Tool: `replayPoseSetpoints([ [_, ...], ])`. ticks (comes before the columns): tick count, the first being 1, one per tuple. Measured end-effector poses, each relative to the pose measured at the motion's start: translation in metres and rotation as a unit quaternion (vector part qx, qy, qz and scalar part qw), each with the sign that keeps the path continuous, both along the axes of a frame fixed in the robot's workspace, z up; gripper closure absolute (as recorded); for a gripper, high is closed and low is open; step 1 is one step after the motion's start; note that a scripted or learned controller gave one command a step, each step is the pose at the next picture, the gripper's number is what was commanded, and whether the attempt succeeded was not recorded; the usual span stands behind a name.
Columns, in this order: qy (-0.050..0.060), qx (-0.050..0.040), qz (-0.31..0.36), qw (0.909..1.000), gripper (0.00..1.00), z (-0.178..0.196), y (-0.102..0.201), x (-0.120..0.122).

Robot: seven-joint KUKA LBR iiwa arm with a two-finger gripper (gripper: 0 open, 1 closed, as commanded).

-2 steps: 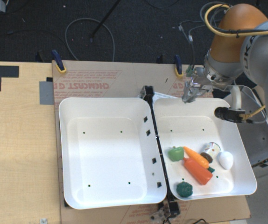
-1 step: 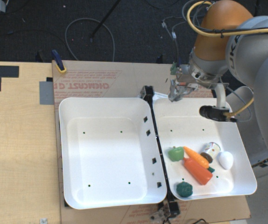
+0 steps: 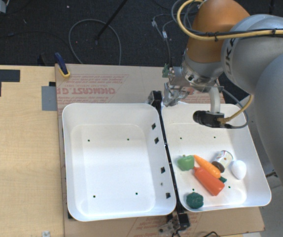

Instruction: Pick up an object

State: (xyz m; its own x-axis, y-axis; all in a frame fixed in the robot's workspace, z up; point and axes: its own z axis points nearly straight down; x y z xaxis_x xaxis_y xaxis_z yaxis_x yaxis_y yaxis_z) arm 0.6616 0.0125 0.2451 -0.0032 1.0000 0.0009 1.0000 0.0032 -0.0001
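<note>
Bench seen from one fixed camera, placed high and looking down at a slant.

The scene is viewed from above, with the far side of the bench [image 3: 18, 147] toward 12 o'clock and the near side toward 6 o'clock. Both white bins are framed whole: the left bin [image 3: 72, 132] lies around the centre, and the right bin [image 3: 252, 147] is placed toward 4 o'clock. The camera is set at middle distance, so that the dark floor with cables [image 3: 92, 33] is also included along 12 o'clock. The arm [image 3: 240, 38] is seen entering from 2 o'clock, nearer to the lens than the bins, and it appears large there. Only one view is given, so no part is shared.
</note>
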Motion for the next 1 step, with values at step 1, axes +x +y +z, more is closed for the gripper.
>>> replayPoseSetpoints([
  [1, 0.000, 0.0000, 0.000, 1.0000, 1.00, 0.0023, 0.0479, -0.0029],
])
